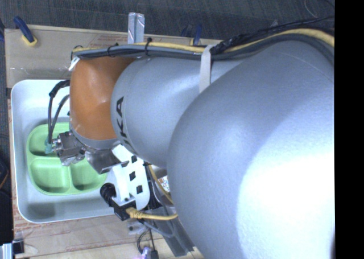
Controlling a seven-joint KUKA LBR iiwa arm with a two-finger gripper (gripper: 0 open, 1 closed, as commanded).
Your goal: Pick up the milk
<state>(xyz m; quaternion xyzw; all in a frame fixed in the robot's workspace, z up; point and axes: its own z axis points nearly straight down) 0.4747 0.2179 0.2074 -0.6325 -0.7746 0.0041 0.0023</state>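
The grey arm point(227, 138) with its orange band point(94, 101) covers most of the camera view and reaches over the left white bin point(23, 138). Its wrist hardware point(71, 149) hangs above a green divided tray point(54, 172) that lies in that bin. A white block with black squares point(131, 186) is mounted on the arm below the wrist. A small patch of printed packaging point(165, 184) peeks out under the arm; I cannot tell what it is. The arm's bulk hides the gripper's tips.
The green tray takes up the lower left part of the left bin. The bench's wooden edge point(57, 38) runs along the top with a blue clamp point(25, 30) and a metal post point(135, 27). Cables point(170, 50) run along the arm.
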